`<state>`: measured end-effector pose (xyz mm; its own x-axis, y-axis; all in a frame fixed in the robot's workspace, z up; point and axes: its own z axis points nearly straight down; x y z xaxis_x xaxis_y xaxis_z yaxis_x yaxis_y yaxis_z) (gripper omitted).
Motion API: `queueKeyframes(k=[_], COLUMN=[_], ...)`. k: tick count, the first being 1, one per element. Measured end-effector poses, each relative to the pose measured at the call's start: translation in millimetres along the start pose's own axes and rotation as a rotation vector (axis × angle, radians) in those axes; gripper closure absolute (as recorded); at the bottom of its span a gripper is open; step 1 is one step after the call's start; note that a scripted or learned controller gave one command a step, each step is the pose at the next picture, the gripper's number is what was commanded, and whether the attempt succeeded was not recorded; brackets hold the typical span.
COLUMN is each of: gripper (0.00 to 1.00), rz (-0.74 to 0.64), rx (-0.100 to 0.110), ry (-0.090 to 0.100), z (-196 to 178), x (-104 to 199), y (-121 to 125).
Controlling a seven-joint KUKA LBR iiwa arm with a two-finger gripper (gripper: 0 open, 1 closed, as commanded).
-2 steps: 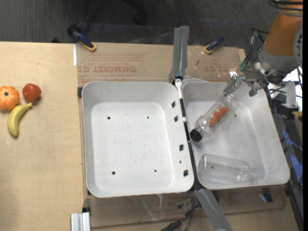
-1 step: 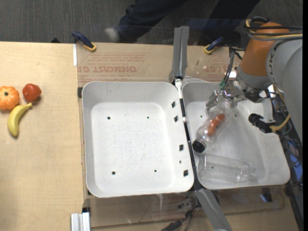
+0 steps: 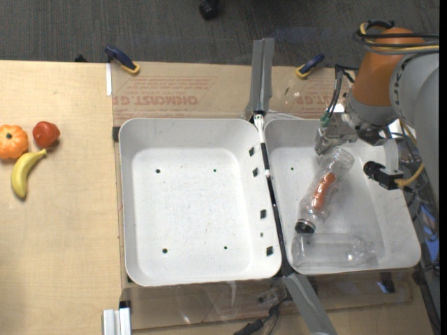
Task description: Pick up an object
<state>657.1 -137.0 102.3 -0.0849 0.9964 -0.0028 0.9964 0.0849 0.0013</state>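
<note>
A clear plastic bottle (image 3: pixel 323 190) with something orange inside and a black cap lies slanted in the right bin (image 3: pixel 394 215), cap end toward the front left. A second clear plastic container (image 3: pixel 335 248) lies along the bin's front wall. My gripper (image 3: pixel 327 144) hangs over the back of the right bin, right at the bottle's far end. Whether it touches the bottle is hard to make out. The grey arm with its orange band (image 3: pixel 380 68) comes in from the right.
The left bin (image 3: pixel 188 187) stands beside the right one, with a metal divider (image 3: pixel 262 82) between them at the back. On the wooden bench at far left lie an orange (image 3: pixel 12 142), a red apple (image 3: pixel 46 134) and a banana (image 3: pixel 23 173). Clamps (image 3: pixel 122 59) hold the cardboard behind the bins.
</note>
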Motion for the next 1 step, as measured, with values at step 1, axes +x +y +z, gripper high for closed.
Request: queueKeyframes(k=[1], gripper=[1.00], rz=[0.159], rx=[0.001], ry=[0.002], z=[9.5], x=[21.4], y=[3.3])
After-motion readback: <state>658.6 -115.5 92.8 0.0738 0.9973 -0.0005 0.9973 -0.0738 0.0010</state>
